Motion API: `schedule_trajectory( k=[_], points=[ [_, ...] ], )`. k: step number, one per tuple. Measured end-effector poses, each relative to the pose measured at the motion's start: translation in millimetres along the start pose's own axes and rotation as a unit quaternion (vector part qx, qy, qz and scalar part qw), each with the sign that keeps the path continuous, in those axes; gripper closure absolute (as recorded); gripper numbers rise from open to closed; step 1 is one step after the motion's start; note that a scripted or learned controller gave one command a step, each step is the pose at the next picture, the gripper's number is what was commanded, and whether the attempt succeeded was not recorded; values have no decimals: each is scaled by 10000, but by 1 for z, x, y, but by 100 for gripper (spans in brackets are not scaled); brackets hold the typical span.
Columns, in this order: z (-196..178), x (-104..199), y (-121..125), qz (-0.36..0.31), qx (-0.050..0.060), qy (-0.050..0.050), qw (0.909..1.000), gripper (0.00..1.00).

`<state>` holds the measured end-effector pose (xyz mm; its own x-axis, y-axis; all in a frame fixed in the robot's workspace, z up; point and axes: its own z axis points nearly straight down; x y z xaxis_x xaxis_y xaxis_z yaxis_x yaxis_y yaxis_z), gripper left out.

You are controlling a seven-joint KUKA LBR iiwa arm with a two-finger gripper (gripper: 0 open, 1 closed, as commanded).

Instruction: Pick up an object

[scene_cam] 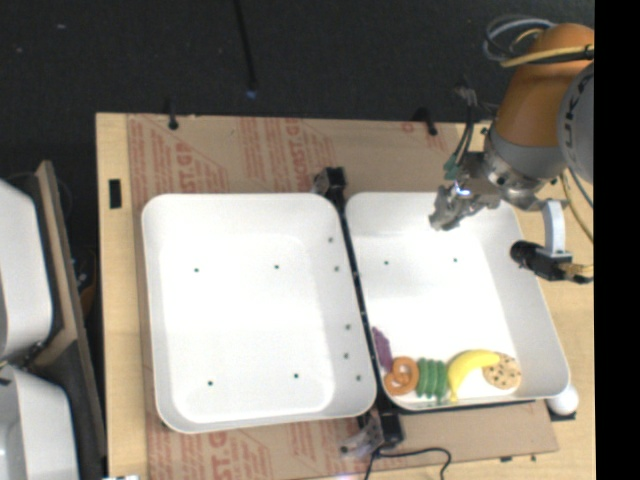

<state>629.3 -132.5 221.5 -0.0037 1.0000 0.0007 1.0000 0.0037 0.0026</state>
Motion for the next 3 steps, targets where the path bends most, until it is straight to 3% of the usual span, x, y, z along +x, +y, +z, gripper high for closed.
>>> schedule_trajectory(
  k=[3],
  points=[
    [-21, 166, -21, -2, 6, 3, 10000, 100]
  ],
)
